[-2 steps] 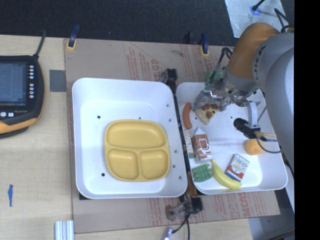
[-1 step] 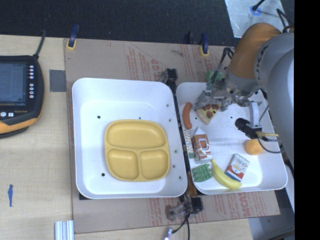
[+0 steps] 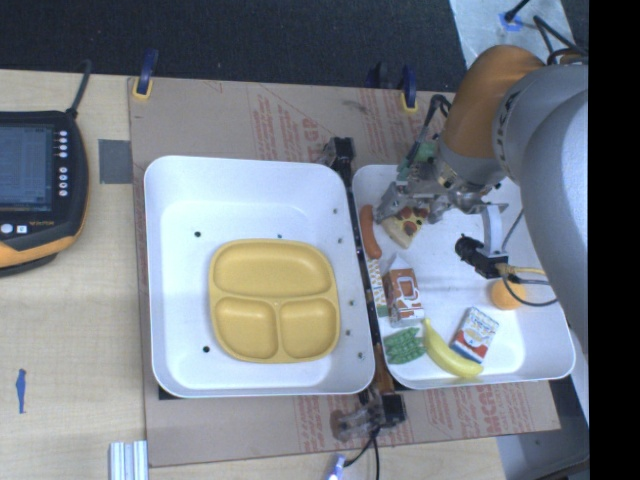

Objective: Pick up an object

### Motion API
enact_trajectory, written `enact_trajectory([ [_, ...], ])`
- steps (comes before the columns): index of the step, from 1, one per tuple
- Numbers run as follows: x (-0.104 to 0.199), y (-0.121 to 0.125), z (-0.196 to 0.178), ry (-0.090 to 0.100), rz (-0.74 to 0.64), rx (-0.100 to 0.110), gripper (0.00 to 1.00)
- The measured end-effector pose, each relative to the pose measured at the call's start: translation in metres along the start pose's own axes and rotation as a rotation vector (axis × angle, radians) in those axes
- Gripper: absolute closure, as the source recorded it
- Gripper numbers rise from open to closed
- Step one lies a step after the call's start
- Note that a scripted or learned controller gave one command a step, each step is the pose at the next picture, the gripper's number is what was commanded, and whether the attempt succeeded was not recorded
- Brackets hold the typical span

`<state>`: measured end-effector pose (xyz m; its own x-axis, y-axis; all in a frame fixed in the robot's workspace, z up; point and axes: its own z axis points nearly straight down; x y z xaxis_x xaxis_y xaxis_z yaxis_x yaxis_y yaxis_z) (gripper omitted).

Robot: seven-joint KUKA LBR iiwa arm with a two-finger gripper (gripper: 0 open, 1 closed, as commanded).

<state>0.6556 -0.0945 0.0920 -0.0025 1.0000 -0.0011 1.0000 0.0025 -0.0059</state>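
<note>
My gripper (image 3: 412,208) is low over the far left part of the right bin (image 3: 540,363). Right under it lies a small tan wedge-shaped food piece (image 3: 402,232), partly covered by the gripper. A red-brown sausage (image 3: 370,231) lies just to its left along the bin wall. Toward the front lie a brown and white carton (image 3: 403,294), a green packet (image 3: 403,346), a yellow banana (image 3: 446,352), a small white, red and blue box (image 3: 476,333) and an orange ball (image 3: 505,294).
The left bin (image 3: 180,198) holds a yellow divided plate (image 3: 273,299). A tablet-like pendant (image 3: 35,188) sits on the bench at far left. The arm's grey body and orange band (image 3: 495,78) cover the right bin's far right side.
</note>
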Motion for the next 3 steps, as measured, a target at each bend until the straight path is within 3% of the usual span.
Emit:
enact_trajectory([
  [2, -0.015, 0.001, 0.0, 0.002, 0.0, -0.004, 0.0],
  [3, -0.004, 0.0, 0.0, 0.003, 0.0, -0.002, 0.0],
])
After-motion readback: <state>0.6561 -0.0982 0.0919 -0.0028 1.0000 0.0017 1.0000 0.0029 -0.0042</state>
